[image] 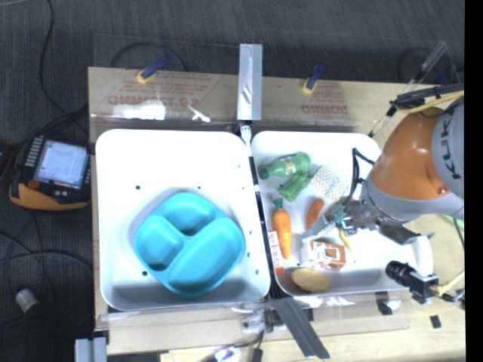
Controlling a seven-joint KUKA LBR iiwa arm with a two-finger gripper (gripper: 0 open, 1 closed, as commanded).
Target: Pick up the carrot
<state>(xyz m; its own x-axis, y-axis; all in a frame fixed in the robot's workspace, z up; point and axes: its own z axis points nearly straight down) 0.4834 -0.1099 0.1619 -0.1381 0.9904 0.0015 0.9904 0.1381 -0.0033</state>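
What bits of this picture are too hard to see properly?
- Gripper, camera view: small and dark under the arm's grey wrist, so its tip is unclear.
- Carton, camera view: the print is too small to read.
- Right bin, camera view: its right side is covered by the arm.
- Carrot, camera view: plain to see, lying apart from the gripper.

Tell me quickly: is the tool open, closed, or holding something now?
Tool: cannot be told. It is in the right bin, right of the carrot, which lies apart from it.
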